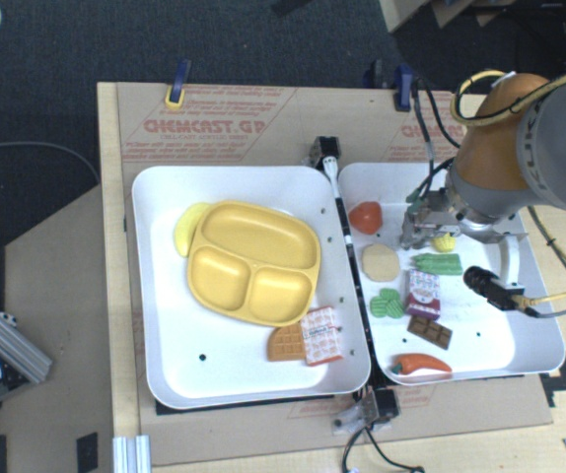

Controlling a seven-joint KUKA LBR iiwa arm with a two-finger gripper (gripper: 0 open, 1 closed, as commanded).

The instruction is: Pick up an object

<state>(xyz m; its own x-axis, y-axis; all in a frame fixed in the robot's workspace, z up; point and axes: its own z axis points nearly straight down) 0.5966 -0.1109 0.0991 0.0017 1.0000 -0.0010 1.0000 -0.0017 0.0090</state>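
Reaching in from the right, grey arm (549,136) with orange band sits over the right bin (530,338). End effector (423,227) low over that bin's upper middle. Whether it is apart or together: cannot tell from this angle. Nothing seen clamped in it.

Right bin, loose objects:
- small yellow piece (445,243) just beside the end effector, on its lower right.
- green piece (437,262) directly below the yellow one, touching or nearly so.
- red tomato (366,217) to the end effector's left, near the bin's left wall.
- pale round biscuit (381,261) below the tomato.
- green leafy piece (388,304) below the biscuit.
- red-and-white packet (423,292) beside the leafy piece, slightly tilted.
- brown chocolate bar (429,333) below the packet.
- red chilli (421,365) along the front wall.

Left bin (155,294):
- yellow divided plate (253,262) in the middle, three compartments.
- yellow curved piece (189,227) tucked partly under the plate's upper left rim.
- brown waffle (285,343) by the plate's front edge, a second packet (320,335) lying against it.

Both bins rest side by side on a brown worktop (263,116) with red lettering.
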